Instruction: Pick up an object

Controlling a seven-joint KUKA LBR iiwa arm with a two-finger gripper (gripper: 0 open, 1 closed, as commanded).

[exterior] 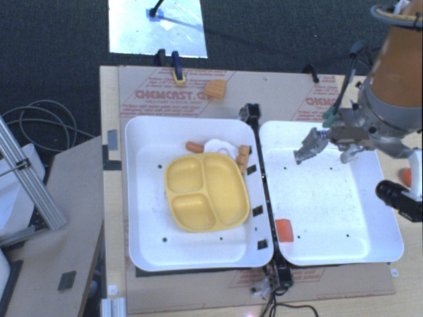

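My gripper (328, 153) hangs over the upper middle of the right bin (344, 243), open, with nothing between its fingers. A small orange-red block (283, 230) lies in that bin's near left corner, well below and left of the gripper. The left bin (142, 197) holds a yellow divided plate (206, 192). Behind the plate lie an orange sausage-shaped piece (194, 147) and a white piece (220, 148). A small tan piece (243, 157) rests against the divider side.
A tan block (215, 88) lies on the board behind the bins, beside a yellow clamp (178, 74). A black clip strip (259, 177) runs between the two bins. An orange bit (405, 175) peeks out by the right bin's far rim.
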